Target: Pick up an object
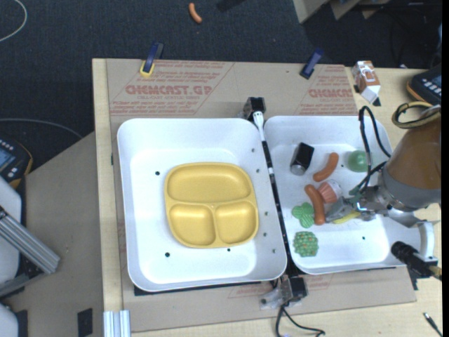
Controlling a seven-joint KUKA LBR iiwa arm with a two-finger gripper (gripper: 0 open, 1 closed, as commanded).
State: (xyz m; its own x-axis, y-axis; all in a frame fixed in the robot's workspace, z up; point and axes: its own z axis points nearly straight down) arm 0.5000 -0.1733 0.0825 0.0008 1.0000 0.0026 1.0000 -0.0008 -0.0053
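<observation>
Where the table (210, 83) carries two white bins, the left bin (140, 146) holds one yellow tray (210, 203) with bare floor all round it. Crowded into the right bin (330, 255) are two sausages (325, 167) (315, 202), one black cylinder (302, 157), one green ball (358, 161) and two green lumps (304, 215) (306, 243). Its lower right floor lies bare. At the lower sausage sits the pincer (345, 209); whether it is open or closed, I cannot tell. The arm (417, 167) is cut off at the right.
</observation>
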